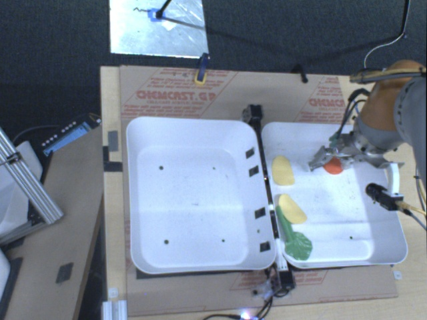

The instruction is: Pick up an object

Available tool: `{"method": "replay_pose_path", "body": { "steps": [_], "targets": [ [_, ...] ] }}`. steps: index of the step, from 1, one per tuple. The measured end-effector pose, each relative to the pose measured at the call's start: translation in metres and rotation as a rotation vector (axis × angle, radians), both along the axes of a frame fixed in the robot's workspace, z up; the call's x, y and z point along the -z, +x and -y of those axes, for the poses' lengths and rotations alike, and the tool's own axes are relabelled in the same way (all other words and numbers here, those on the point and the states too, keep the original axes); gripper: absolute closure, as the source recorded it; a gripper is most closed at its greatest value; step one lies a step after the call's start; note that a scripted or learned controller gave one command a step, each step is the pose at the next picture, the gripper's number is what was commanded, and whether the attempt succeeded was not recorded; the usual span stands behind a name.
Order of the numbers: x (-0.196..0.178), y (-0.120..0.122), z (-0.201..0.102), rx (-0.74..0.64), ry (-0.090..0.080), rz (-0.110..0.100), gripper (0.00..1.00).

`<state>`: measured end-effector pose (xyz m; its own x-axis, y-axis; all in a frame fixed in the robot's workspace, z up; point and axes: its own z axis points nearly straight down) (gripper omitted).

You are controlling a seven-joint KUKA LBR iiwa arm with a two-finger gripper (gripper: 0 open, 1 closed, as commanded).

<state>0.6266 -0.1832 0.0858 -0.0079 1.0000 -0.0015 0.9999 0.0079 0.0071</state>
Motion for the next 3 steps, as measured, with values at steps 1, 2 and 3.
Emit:
{"method": "replay_pose_path", "body": {
  "steps": [1,2,3],
  "targets": [
    [-0.046,0.017,0.024,0.003,-0.001,-0.001,0.00],
    [0.004,0.032,-0.044,-0.002,0.004,-0.007,0.00],
    [0.000,0.043,-0.090,0.000,0.001,-0.004,0.00]
  ]
}}
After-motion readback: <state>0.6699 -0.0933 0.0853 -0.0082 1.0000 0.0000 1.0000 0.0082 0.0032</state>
